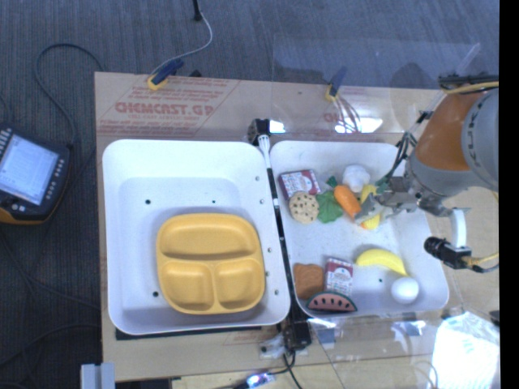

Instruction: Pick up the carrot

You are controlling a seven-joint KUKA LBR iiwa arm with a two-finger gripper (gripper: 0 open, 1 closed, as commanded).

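Observation:
The carrot [347, 200] is a small orange toy with green leaves at its left end. It lies slanted in the upper middle of the right bin [422, 241]. The gripper [372, 208] hangs low in that bin, just to the right of the carrot's lower end and very close to it. The grey arm with its orange band [446, 140] comes in from the right edge. Parts of a yellow item [371, 223] show just above and below the gripper's tip.
The right bin also holds a cookie [304, 207], two red boxes [297, 182], a white lump [355, 174], a banana [379, 258], an egg [404, 288], a watermelon slice [332, 302] and a brown piece [307, 278]. A yellow divided tray [211, 262] sits in the left bin [130, 177].

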